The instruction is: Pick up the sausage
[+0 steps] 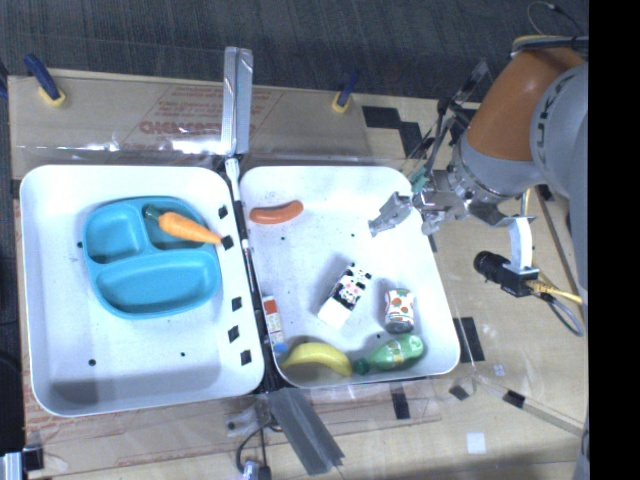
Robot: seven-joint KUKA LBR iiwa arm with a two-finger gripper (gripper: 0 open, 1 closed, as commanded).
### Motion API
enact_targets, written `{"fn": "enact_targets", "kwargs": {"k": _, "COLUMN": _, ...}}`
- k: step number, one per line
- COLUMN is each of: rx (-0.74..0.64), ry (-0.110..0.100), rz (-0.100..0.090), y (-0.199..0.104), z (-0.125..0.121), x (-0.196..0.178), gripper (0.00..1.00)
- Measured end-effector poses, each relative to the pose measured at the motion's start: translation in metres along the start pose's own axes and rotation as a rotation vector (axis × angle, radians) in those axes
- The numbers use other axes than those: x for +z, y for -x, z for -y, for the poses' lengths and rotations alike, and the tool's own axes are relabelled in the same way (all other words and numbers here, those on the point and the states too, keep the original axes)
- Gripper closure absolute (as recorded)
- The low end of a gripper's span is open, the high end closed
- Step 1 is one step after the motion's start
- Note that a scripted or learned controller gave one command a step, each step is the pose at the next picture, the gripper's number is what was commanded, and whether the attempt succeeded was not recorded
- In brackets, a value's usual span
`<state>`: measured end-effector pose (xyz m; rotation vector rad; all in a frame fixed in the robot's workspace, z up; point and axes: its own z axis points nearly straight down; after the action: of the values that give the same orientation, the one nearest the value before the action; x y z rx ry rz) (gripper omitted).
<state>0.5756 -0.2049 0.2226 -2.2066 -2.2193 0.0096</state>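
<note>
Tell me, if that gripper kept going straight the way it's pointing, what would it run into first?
The gripper points left and slightly down over the right bin. Probably it would meet the bin's white floor first, short of the sausage, though depth is hard to judge from above.

The left bin (pixel 60 368) holds a blue tray (pixel 150 283), far from the gripper. An orange carrot (pixel 188 228) lies on the tray's top edge. In the right bin (pixel 330 183), just below the gripper, sits a small black and white box (pixel 345 293). Beside it stands a little can (pixel 399 310). Lower down, a green bottle (pixel 395 351) lies on its side, touching a yellow banana (pixel 315 360) at the bin's near edge.
</note>
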Motion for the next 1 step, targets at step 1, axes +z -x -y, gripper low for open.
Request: {"fn": "enact_targets", "kwargs": {"k": 1, "rx": -0.139, "ry": 0.003, "rz": 0.002, "y": -0.0394, "z": -0.0641, "x": 0.0282, "gripper": 0.0}}
